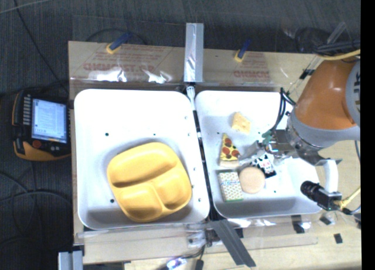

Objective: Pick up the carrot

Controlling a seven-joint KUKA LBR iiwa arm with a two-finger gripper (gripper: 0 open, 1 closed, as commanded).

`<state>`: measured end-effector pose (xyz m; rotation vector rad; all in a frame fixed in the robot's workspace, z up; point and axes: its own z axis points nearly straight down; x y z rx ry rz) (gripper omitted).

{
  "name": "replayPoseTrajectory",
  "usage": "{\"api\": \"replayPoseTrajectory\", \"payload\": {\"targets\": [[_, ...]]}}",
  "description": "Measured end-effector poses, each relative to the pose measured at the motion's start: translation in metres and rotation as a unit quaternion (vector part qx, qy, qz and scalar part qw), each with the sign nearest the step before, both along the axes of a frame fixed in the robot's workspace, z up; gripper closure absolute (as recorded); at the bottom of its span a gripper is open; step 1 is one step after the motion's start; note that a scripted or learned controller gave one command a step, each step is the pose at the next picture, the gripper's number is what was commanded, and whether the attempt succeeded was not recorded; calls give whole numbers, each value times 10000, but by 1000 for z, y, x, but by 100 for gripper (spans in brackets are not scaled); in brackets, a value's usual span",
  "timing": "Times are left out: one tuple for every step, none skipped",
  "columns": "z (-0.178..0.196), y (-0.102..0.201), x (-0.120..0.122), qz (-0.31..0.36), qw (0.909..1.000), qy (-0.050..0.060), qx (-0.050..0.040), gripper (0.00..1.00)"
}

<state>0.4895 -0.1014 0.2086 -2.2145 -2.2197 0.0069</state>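
Pale wooden surface (pixel 275 243): my grey arm's gripper (pixel 266 147) sits low among toy foods in the right white bin (pixel 258 103); grip state indeterminable, nothing visibly lifted, pickup remains.

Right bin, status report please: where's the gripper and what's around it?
Gripper over right bin, centre. Pizza slice beside it, round bun nearer the front. Yellow wedge toward the back.

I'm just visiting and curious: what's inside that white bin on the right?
The right bin holds a cheese wedge, a pizza slice, a patterned block, a round bun and a black-and-white piece. The arm covers the bin's right part, so anything beneath is hidden.
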Motion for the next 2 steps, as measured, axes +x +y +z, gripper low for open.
{"api": "replayPoseTrajectory", "payload": {"targets": [[-49, 6, -6, -2311, 9729, 17, -8, 0], [-120, -27, -2, -4081, 9129, -46, 15, 0]]}}
